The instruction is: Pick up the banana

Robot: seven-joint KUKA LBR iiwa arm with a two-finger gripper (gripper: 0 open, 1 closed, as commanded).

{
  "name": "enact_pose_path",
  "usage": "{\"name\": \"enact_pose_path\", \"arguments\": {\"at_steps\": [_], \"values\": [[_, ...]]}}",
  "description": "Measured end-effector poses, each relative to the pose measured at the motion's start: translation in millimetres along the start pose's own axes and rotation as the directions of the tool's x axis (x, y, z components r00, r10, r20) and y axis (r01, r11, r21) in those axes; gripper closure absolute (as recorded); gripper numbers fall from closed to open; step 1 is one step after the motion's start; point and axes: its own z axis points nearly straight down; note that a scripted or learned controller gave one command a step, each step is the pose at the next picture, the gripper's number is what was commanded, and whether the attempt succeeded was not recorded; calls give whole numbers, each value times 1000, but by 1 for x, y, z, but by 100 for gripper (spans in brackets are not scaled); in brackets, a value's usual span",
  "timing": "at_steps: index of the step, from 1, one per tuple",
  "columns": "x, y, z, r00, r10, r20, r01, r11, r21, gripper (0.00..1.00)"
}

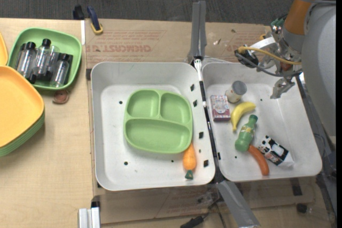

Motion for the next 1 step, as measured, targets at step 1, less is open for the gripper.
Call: {"name": "enact_pose_path", "arguments": {"at_steps": [1], "values": [[-48,-34,82,1000,7,1,-7,1000,1,0]]}}
